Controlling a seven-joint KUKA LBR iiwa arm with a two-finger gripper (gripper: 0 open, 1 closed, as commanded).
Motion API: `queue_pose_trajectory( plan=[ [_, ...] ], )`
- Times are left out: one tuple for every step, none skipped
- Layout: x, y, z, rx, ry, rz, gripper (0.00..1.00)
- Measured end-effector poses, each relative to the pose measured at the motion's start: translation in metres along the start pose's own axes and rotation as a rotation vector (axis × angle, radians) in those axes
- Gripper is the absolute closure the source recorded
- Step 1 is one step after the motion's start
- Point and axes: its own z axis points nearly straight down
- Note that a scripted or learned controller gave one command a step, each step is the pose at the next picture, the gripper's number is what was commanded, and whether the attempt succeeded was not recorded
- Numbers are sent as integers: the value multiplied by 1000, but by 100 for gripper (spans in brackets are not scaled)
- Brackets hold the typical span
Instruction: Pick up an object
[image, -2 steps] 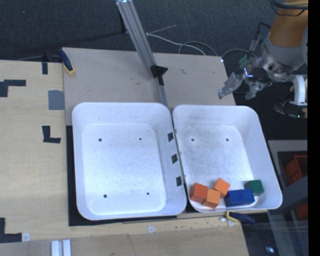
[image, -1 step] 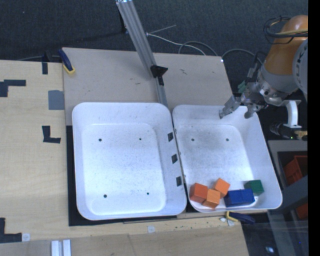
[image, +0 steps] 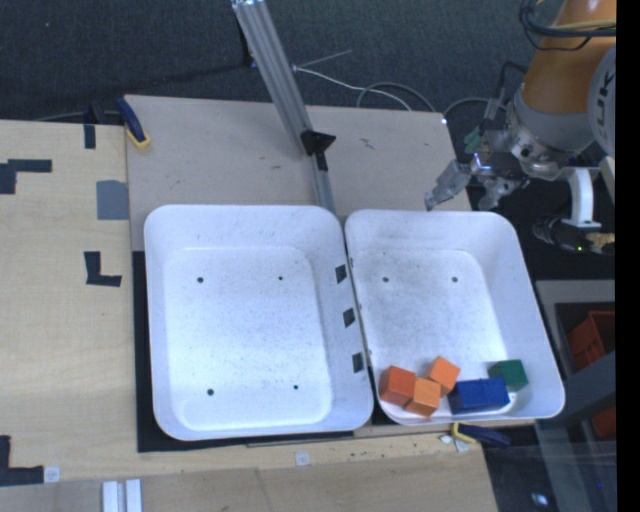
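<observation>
Several small blocks lie bunched in the near right corner of the right bin (image: 430, 225): three orange blocks (image: 399, 384), (image: 443, 372), (image: 426, 396), a blue block (image: 478, 396) and a green block (image: 510, 374). My gripper (image: 468, 193) hangs above the bin's far rim, well away from the blocks. It is open, with nothing between its fingers. The grey and orange arm (image: 565, 70) reaches in from the top right.
The left bin (image: 160, 300) stands beside the right one. A slanted metal rail (image: 283, 80) runs down to the gap between the bins. Clamps sit at the bench's far left (image: 132, 122) and near front edge (image: 470, 435). Cables trail behind the right bin.
</observation>
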Motion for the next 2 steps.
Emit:
queue_pose_trajectory(
  plan=[
    [22, 13, -49, 7, -1, 5, 0],
    [31, 6, -70, 5, 0, 4, 0]
  ],
)
